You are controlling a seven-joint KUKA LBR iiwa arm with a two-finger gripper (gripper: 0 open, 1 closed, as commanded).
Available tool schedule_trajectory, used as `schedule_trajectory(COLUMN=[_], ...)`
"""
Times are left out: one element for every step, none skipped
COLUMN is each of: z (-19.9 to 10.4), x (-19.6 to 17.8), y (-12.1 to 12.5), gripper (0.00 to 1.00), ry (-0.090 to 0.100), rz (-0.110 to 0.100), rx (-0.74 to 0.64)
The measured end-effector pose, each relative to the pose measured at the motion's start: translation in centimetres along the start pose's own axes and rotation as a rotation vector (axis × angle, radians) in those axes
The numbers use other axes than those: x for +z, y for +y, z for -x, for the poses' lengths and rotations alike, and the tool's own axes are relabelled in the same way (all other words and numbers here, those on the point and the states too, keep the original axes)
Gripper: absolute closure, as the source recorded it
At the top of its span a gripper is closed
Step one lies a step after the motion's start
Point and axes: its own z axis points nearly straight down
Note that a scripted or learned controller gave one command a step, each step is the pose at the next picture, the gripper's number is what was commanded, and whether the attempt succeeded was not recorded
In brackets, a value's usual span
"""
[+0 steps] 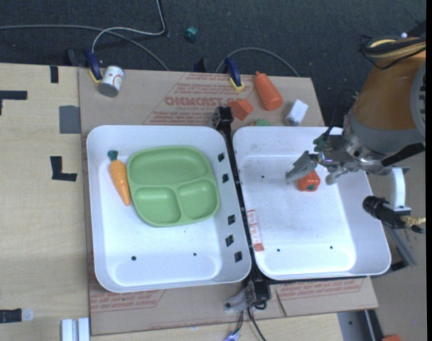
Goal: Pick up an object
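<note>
I'm seeing one small orange object (309,182), too stubby to show any long axis, sitting between my gripper's (317,171) spread fingers, right of centre.

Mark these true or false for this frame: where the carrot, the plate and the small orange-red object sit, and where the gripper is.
1. The carrot lies in the left bin. True.
2. The green plate sits in the right bin. False: it is in the left bin, beside the carrot.
3. The gripper is over the right bin. True.
4. A small orange-red object lies in the right bin, close under the gripper. True; whether it is gripped cannot be told.
5. The carrot lies on the plate. False: it lies on the bin floor along the plate's left edge.
</note>
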Motion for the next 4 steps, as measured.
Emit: schedule_trajectory(z=[5.7,8.9,8.9,3.3], x=[4.1,15.0,14.0,10.4], y=[5.4,7.0,7.1,12.4], gripper=[0.0,0.0,1.0,1.0], ry=[-0.002,-0.003,-0.005,0.0], rz=[0.0,0.006,0.008,0.003], rx=[0.002,0.001,0.001,-0.001])
